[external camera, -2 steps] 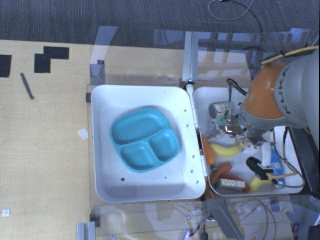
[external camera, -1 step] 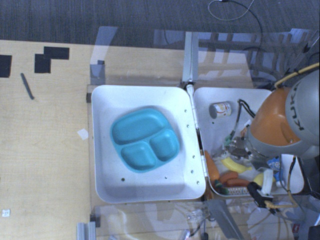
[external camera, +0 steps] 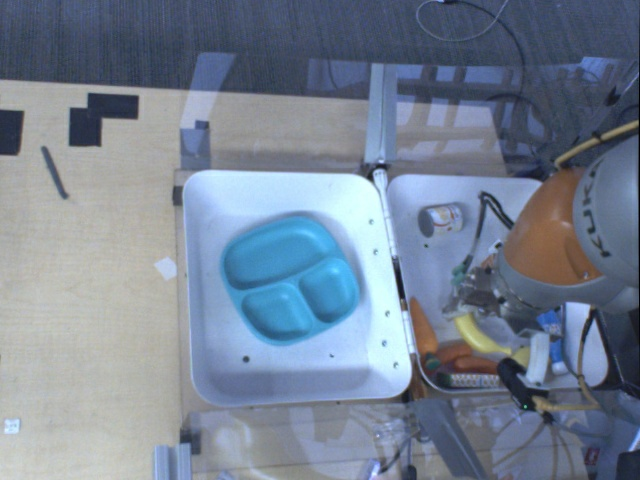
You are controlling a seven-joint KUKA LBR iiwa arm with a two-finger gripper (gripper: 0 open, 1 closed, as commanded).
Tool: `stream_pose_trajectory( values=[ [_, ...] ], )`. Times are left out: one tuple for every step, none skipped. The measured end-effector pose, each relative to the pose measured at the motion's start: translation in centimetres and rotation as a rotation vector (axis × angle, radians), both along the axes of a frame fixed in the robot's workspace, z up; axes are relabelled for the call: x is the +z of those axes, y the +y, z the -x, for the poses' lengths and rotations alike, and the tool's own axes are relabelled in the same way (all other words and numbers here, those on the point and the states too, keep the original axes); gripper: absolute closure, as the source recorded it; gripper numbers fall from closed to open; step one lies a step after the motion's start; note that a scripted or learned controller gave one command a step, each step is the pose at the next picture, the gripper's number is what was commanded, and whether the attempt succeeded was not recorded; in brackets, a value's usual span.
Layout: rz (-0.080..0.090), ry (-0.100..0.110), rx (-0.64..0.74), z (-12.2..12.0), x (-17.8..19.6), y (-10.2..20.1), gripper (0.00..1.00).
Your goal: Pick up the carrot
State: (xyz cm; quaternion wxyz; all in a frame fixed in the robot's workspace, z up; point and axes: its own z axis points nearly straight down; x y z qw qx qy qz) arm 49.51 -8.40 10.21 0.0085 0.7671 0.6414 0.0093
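Observation:
The orange carrot lies along the left wall of the right bin, near its front corner, pointing toward the back. My gripper hangs low over the front half of that bin, a little right of the carrot and just above a yellow banana. The arm's grey and orange wrist covers the bin's right side. Nothing is visibly held.
A small silver can lies at the back of the right bin. A reddish-orange item and a dark comb-like piece sit at the front beside the carrot. The left bin holds a blue divided plate. Cables trail at the right.

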Motion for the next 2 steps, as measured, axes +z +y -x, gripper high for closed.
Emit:
stream_pose_trajectory(
  values=[
    [-0.002,0.020,0.008,0.7,8.3,10.1,1.00],
    [0.000,0.022,0.084,0.7,8.3,3.7,1.00]
  ],
)
